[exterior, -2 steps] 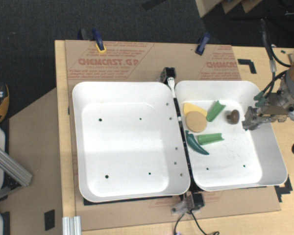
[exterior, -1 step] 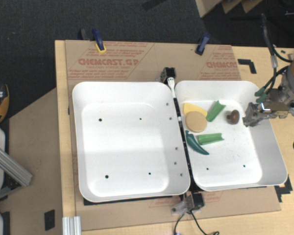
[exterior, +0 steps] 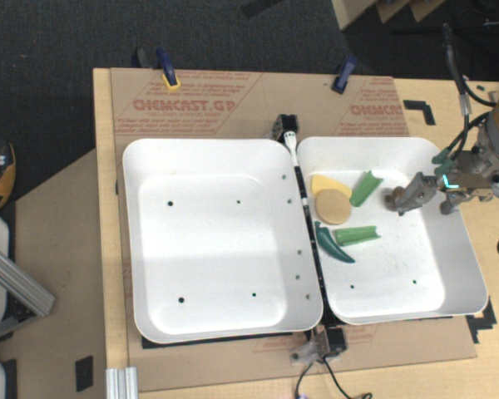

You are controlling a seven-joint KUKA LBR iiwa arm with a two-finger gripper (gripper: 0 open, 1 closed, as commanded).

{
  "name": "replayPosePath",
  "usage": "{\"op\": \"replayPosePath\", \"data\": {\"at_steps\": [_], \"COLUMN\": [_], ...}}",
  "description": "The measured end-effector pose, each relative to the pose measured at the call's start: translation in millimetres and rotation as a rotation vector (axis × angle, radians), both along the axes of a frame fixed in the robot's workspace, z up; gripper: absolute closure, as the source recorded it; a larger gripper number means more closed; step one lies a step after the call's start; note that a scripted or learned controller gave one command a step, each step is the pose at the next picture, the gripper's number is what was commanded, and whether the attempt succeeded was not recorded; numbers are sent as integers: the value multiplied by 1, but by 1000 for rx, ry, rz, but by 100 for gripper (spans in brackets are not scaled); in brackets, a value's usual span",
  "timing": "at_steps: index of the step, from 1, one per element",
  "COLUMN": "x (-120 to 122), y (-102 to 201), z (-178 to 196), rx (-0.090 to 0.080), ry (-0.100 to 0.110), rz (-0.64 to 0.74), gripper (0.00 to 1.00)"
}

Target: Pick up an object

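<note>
Left bin [exterior: 150, 248]: white, shallow, well to the left of the gripper, dotted with a few small dark marks on its floor. Separated from the right bin [exterior: 449, 293] by a dark divider strip [exterior: 303, 223] running front to back.

Right bin, near its left wall, well left of the gripper: round tan disc [exterior: 333, 208] lying flat, overlapping a yellow piece [exterior: 326, 184] just behind it. Just right of the yellow piece, nearer the gripper: light green wedge [exterior: 365, 188], tilted, apart from the disc. In front of the disc: dark teal curved piece [exterior: 333, 244] by the divider, touching or overlapping a second light green wedge [exterior: 357, 235] lying roughly level. All five pieces clustered together, none in contact with the gripper.

Gripper [exterior: 397, 199]: positioned over the right half of the right bin, pointing left toward the cluster, nearest to the tilted green wedge but clearly apart from it. Nothing seen between the fingers. Finger spacing too blurred to judge; cannot tell whether apart or together.

Arm wrist [exterior: 470, 173]: grey, entering from the right over the bin's far right rim, cables looping above it.
</note>
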State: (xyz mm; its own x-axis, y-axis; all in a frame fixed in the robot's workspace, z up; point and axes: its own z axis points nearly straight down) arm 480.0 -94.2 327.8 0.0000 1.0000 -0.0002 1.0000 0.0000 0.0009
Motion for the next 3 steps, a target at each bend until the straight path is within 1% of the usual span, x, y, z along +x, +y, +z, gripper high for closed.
{"op": "replayPosePath", "data": {"at_steps": [1,2,3], "x": [0,0,-2], "y": [118,111,68], "z": [65,72,-37], "rx": [4,0,-1], "ry": [-8,-3,13], "rz": [15,2,-6], "gripper": [0,100,100]}}
